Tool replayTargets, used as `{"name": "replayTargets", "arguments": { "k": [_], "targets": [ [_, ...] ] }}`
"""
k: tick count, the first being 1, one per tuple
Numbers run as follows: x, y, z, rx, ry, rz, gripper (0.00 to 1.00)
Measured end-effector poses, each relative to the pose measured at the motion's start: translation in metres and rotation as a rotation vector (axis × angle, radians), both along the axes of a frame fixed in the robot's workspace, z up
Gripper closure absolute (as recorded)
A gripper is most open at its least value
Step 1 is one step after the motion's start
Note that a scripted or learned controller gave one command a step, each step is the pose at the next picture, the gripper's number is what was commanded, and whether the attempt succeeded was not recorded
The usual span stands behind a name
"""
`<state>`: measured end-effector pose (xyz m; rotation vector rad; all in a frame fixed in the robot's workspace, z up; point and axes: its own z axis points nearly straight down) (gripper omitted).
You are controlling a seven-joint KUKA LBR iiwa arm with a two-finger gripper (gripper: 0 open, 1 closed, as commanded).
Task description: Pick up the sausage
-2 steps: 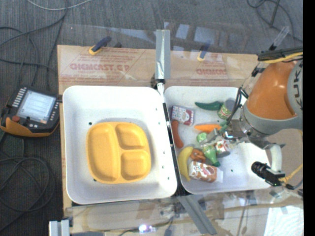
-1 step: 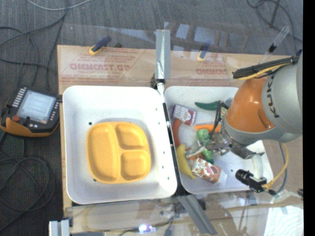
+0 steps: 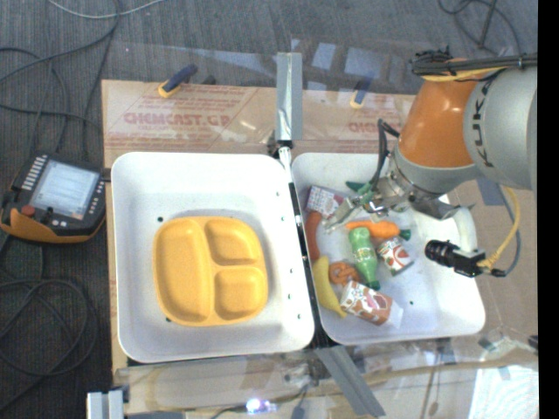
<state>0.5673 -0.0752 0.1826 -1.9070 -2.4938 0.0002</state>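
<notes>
Sausage (image 3: 312,231), reddish-brown and slim, lies along right bin's (image 3: 463,317) left wall.

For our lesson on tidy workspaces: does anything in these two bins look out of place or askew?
The toy foods lie jumbled in the right white bin. The reddish-brown sausage and yellow banana are pressed against its left wall. The yellow compartment tray sits slightly askew in the left white bin.

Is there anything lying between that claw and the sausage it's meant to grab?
In the camera view, a small printed packet lies between the claw and the sausage at the right bin's left wall.
</notes>
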Motion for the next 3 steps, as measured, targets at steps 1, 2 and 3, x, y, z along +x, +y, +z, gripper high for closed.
{"name": "replayTargets", "arguments": {
  "k": [1,2,3],
  "targets": [
    [-0.036,-0.029,-0.087,-0.001,-0.001,-0.003,0.00],
    [0.005,0.019,0.000,0.000,0.000,0.156,0.00],
    [-0.035,-0.018,-0.081,0.000,-0.002,0.189,0.00]
  ]
}}
